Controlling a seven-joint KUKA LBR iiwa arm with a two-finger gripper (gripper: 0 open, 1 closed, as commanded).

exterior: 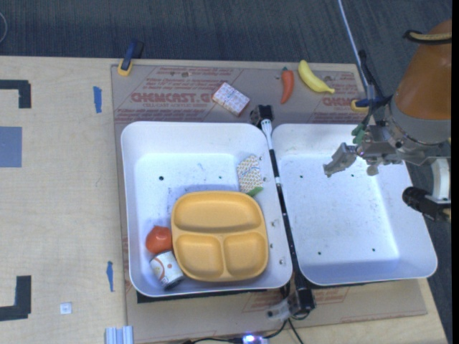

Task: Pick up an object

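Poised over the right shallow white bin point(401, 256): grey two-finger end effector point(336, 165), finger spread impossible to tell. Well to its left, in the left white bin point(143, 149): yellow three-compartment plastic tray point(219, 235), with red tomato-shaped toy point(158, 239) and small white-and-orange can point(166, 267) just beside it.

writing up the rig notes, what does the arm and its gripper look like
The arm enters from the right with a broad orange band above a grey wrist section. Below it sits a cluttered metallic grey gripper with thin grey fingers. A small blue and yellow fitting shows by the wrist, and a dark rounded part lies lower right.
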